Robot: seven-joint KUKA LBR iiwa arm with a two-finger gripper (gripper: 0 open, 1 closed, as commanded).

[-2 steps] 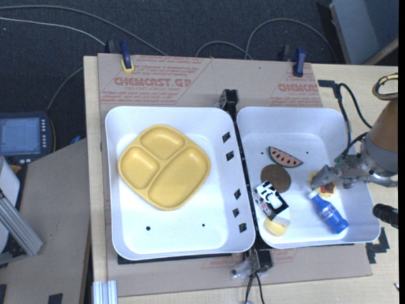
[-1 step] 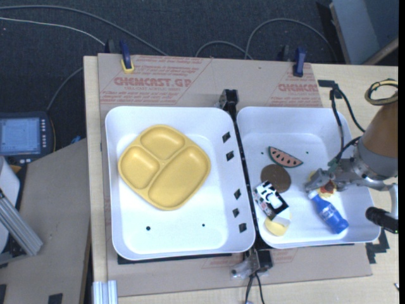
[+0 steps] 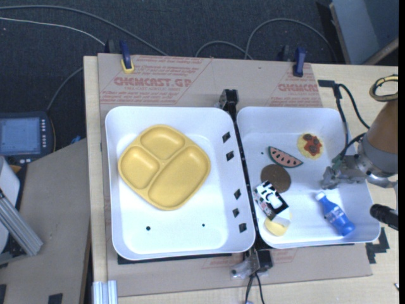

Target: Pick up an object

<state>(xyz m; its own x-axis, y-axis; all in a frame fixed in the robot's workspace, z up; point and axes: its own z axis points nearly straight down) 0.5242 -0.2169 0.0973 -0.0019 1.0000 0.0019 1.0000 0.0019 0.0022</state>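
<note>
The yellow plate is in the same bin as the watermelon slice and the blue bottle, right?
Not quite. The camera view shows the yellow plate alone in the left bin. The watermelon slice and the blue bottle lie in the right bin.

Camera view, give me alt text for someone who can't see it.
A grey robot arm's gripper hovers low in the right white bin near a blue bottle, with a watermelon slice, small pizza, brown disc and other toys. The left bin holds a yellow divided plate.
</note>
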